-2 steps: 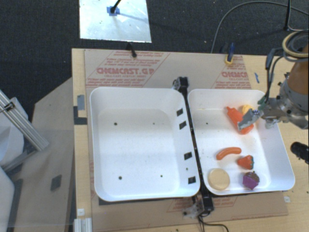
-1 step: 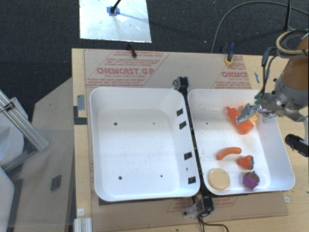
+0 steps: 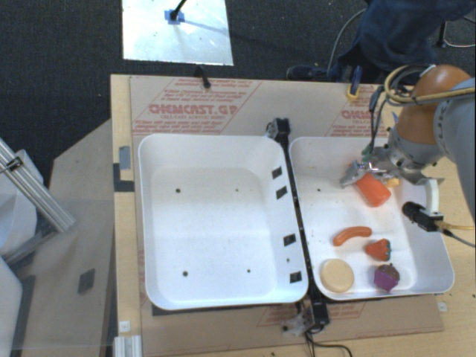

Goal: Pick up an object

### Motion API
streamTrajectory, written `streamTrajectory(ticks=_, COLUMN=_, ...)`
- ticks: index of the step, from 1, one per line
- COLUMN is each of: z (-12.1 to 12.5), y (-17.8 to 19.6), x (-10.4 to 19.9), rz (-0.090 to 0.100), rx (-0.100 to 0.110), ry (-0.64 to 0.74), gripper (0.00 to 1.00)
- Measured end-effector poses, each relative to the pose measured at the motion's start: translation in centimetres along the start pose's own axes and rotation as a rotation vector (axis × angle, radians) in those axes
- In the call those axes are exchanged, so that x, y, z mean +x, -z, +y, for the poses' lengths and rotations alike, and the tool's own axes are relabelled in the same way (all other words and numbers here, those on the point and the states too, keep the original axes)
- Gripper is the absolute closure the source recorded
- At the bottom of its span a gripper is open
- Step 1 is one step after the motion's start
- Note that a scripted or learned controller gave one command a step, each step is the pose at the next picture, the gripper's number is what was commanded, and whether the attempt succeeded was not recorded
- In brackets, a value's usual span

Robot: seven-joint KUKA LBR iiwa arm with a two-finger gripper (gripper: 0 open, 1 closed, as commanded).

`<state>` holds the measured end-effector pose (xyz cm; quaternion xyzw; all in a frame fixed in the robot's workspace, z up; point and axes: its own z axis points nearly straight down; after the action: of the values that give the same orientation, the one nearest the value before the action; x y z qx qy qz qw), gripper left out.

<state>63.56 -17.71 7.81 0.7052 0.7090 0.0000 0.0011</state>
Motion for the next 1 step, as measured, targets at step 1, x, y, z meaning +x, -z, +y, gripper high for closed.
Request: streamTrajectory(ticks=1, z=1.90, y=0.78, x=-0.56, rz=0.000, rx=-0.003, ry=0.001, gripper=0.00)
